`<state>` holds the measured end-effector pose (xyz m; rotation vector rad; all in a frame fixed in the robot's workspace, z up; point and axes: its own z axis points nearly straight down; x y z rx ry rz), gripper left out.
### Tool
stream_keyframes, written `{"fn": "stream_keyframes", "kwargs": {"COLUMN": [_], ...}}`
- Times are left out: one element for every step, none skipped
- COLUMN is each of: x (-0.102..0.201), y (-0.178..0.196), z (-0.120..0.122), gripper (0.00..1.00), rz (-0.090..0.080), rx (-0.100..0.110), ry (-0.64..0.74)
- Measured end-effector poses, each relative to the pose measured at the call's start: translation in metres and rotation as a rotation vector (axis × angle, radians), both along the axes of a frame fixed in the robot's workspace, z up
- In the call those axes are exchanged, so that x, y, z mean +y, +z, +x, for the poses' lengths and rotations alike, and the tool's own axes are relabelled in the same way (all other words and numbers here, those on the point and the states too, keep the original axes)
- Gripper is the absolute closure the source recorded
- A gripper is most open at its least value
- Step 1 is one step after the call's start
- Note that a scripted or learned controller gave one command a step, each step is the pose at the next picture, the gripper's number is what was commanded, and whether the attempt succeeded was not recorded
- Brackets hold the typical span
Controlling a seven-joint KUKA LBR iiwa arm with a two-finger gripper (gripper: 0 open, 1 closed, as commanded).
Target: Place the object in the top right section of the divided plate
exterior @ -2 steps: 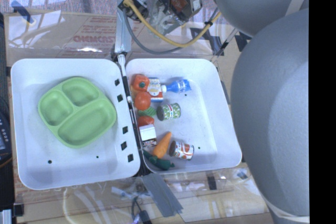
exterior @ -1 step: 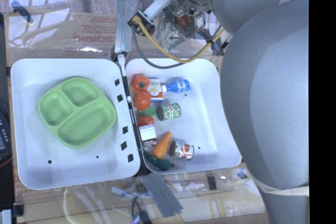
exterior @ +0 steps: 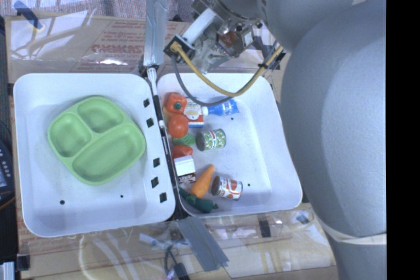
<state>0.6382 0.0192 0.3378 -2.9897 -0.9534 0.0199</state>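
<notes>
I see the arm (exterior: 328, 75) filling the right side, wrist over the right bin's (exterior: 262, 141) far edge. Left bin (exterior: 39, 193) holds the green divided plate (exterior: 96, 139), sections bare. Gripper (exterior: 203, 49): I cannot tell its state. Right bin: bottle (exterior: 220, 109), carrot (exterior: 203, 181), two cans (exterior: 210, 140), tomatoes (exterior: 177, 126), all along its left side.

I find the divided plate (exterior: 96, 139), pale green with three sections, lying flat in the left bin (exterior: 39, 206), its sections bare. The candidate objects lie along the left side of the right bin (exterior: 279, 141): a carrot (exterior: 203, 180), a tomato (exterior: 178, 126), a green-labelled can (exterior: 210, 140) on its side, a red-labelled can (exterior: 228, 187) and a small bottle (exterior: 220, 108) with a blue label.
</notes>
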Motion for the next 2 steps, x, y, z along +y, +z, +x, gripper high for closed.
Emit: {"fn": "stream_keyframes", "kwargs": {"x": [0.003,0.039], "y": [0.006,-0.074], "z": [0.001,0.008], "gripper": [1.00,1.00], "rz": [-0.001,-0.002], "rx": [0.009,-0.001], "ry": [0.010,-0.070]}}
